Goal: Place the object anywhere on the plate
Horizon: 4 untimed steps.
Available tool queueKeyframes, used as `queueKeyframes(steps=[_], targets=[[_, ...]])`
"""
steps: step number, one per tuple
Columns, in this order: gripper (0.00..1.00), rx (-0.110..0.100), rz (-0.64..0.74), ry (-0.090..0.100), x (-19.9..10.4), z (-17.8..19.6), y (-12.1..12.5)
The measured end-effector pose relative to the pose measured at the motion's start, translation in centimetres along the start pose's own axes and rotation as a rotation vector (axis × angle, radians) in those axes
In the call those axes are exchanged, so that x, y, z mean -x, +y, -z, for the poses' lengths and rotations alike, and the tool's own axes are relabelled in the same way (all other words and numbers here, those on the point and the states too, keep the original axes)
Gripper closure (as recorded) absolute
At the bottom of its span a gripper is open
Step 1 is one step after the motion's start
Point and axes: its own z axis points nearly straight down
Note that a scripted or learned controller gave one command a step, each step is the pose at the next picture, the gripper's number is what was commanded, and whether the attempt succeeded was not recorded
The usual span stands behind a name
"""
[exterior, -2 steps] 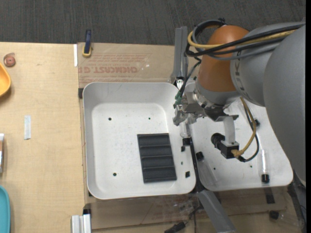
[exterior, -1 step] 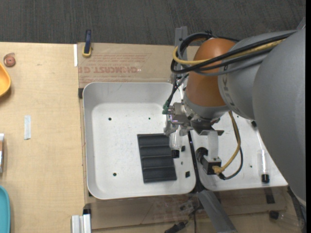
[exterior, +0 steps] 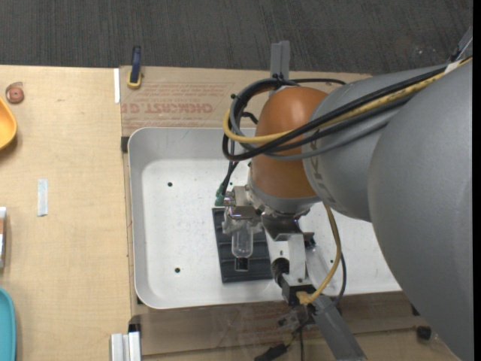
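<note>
My gripper (exterior: 241, 245) hangs low over the middle of the white bin (exterior: 161, 224), under the orange band of the arm (exterior: 284, 145). Right beneath it lies a flat black ribbed object (exterior: 255, 265), roughly rectangular, resting on the bin floor. The gripper overlaps the object's upper middle; I cannot tell whether it touches it. The arm's bulk hides the bin's right half. At the far left edge of the bench an orange dish (exterior: 6, 128) is partly in frame, and a teal rim (exterior: 4, 323) shows at the bottom left corner.
Yellow and black cables (exterior: 248, 126) loop around the wrist. A blue-handled clamp (exterior: 135, 66) sits at the cardboard's top left corner. A small white strip (exterior: 42, 198) and a reddish disc (exterior: 14, 93) lie on the wooden bench left of the bin.
</note>
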Motion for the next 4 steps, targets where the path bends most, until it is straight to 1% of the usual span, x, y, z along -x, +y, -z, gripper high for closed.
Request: queueKeyframes(steps=[1, 2, 3, 4], targets=[[1.0, 0.001, 0.197, 0.001, 5.2, -1.3, 0.0], [1.0, 0.005, 0.512, -0.001, 3.7, 6.1, 0.0], [1.0, 0.0, 0.594, -0.001, -2.4, 3.3, -0.1], [1.0, 0.002, 0.425, -0.001, -4.0, 9.2, 1.6]])
